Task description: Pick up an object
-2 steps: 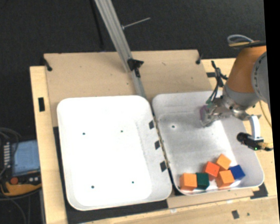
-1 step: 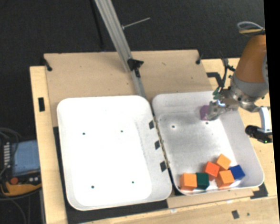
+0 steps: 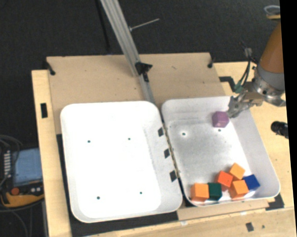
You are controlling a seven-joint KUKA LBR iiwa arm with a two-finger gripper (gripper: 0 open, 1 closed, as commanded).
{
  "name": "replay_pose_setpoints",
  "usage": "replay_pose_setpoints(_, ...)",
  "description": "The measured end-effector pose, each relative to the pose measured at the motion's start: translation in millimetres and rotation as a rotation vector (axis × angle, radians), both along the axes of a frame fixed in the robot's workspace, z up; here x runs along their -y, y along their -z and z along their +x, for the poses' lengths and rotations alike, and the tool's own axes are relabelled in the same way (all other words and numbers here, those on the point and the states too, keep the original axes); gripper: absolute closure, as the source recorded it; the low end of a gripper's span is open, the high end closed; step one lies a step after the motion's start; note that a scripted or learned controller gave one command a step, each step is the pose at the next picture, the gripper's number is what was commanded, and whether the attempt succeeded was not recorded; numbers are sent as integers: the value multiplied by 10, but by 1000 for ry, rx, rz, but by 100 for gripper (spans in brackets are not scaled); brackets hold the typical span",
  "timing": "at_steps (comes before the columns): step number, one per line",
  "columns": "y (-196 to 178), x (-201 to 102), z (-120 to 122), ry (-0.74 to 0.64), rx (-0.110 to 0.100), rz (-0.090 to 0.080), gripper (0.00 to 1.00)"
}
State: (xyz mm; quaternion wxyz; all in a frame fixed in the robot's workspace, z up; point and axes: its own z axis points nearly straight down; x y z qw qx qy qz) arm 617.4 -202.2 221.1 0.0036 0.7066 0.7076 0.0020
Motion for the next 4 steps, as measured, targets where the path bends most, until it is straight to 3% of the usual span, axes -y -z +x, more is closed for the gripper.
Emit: replay_pose_setpoints(4, -306, -2040, -721, -7, -9, 5, 100)
